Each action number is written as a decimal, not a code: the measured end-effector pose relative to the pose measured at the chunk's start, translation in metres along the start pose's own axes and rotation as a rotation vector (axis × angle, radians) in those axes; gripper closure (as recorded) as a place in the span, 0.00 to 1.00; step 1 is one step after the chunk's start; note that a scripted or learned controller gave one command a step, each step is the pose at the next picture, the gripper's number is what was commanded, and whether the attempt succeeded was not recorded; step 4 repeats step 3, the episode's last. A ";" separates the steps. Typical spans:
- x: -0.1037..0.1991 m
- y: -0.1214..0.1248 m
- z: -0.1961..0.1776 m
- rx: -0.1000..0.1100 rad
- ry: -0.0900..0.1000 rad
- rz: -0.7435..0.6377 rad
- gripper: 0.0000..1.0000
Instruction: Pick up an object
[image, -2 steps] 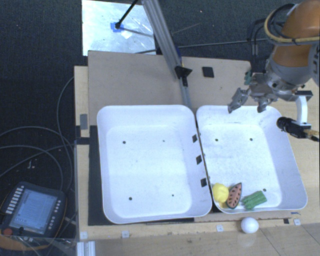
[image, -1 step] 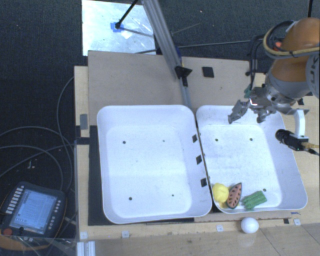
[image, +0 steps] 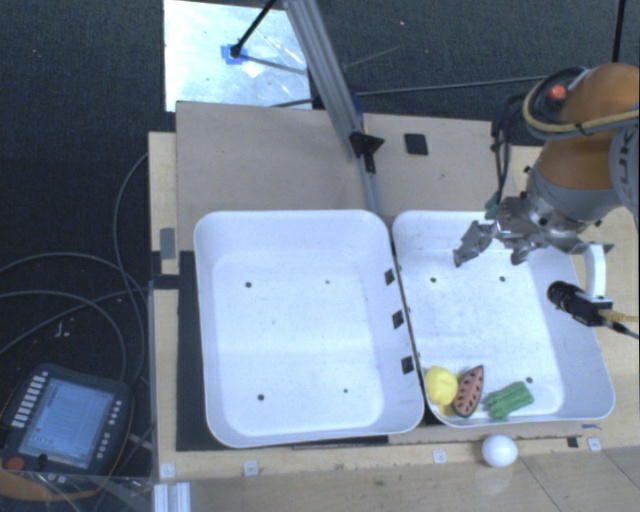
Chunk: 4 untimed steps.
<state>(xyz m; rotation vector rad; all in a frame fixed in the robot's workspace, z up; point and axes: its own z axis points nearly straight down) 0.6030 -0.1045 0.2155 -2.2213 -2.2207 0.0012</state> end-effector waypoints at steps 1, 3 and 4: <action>0.016 -0.009 0.030 0.001 0.001 -0.001 0.00; 0.177 -0.071 0.029 -0.001 0.002 -0.006 0.00; 0.177 -0.071 0.029 -0.001 0.002 -0.006 0.00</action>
